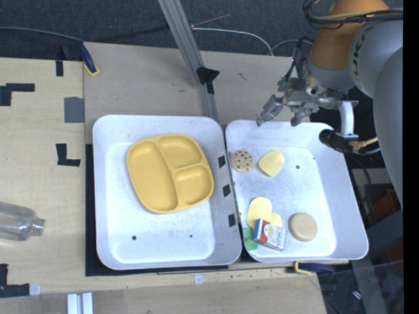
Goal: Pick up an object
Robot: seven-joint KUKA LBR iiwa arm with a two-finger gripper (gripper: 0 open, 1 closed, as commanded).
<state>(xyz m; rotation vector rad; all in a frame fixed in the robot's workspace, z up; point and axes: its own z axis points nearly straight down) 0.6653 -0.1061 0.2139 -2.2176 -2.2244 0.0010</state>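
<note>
- Gripper (281, 114) is hanging over the far rim of the right bin (340, 175), fingers spread apart, nothing between them.
- No pick yet as far as I can judge, everything in the bin is lying flat on the floor.
- Candidates in the right bin: a speckled cookie (242, 161) near the wall shared with the left bin, a pale yellow chip-shaped piece (271, 163) just beside it, a round tan biscuit (303, 227) toward the near side, and a small red and white carton (270, 233) overlapping another yellow piece (260, 209) at the near-left.
- The relation that matters: the yellow chip-shaped piece sits almost straight toward the near edge from the fingertips, with the cookie a bit more toward the left bin. Those two are clearly the nearest, the biscuit and carton are well apart from the tool.
- The chip piece looks slightly longer on a diagonal, so I'd guess the wrist wants to close across the short way.
- Left bin (111, 195) holds a yellow divided plate (170, 172), farther off, and flat enough that I'd skip it.
- A clear bottle (19, 222) lies out on the bench, not reachable.
</note>
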